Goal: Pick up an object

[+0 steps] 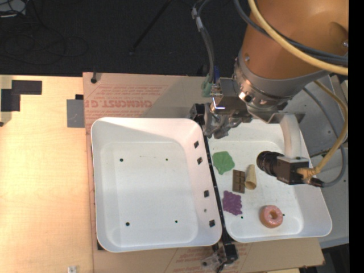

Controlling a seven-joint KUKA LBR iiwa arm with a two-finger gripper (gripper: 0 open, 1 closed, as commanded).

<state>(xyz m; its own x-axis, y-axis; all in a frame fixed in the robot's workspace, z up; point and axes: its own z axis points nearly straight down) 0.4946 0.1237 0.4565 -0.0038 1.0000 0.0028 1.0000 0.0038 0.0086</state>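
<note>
Nearest the lower edge of the frame, a pink ring-shaped donut toy (271, 216) lies at the lower right of the right bin (310, 223), with a purple lumpy piece (231, 202) to its left near the bin's inner wall. Just above them sit a brown block (239, 181) and a tan cylinder (251, 177), touching side by side, and a green leaf-like piece (222, 162) to their upper left. A black cylindrical part with a cable fitting (283, 167) hangs over the right side of the same bin. Left of centre, the left bin (108, 152) shows its white floor (four small dark dots mark it). Farther back, at upper centre right, the gripper (220, 125) hovers over the far left corner of the right bin, beneath the arm's orange band (296, 21); its state cannot be told from this angle, and nothing is seen in it
</note>
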